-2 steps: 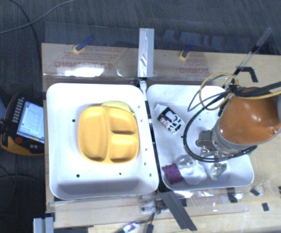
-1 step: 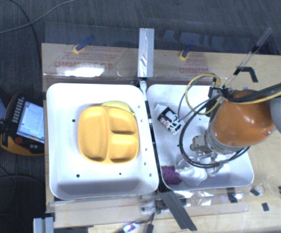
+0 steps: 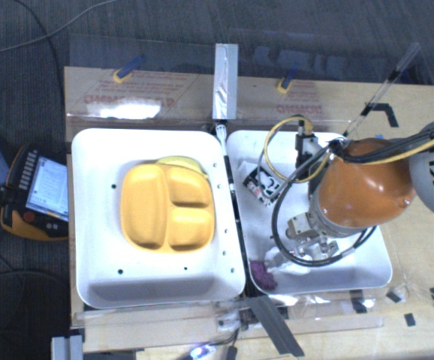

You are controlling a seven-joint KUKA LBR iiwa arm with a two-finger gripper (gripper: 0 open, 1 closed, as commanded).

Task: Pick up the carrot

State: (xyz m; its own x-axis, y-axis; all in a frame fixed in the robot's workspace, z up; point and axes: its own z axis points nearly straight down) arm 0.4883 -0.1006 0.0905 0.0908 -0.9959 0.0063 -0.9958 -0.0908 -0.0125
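On the bench (image 3: pixel 172 96), the gripper (image 3: pixel 305 238) hangs in the right bin (image 3: pixel 382 272), its opening impossible to tell; the carrot is probably light and stiff, best pinched mid-length.

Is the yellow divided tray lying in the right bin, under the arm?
No, the yellow divided tray lies in the left bin, while the arm hangs over the right bin.

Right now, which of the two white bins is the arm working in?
The right bin. The arm's orange band hangs over it, with cables looping beneath and a small purple item at its front-left corner. The left bin holds a yellow divided tray.
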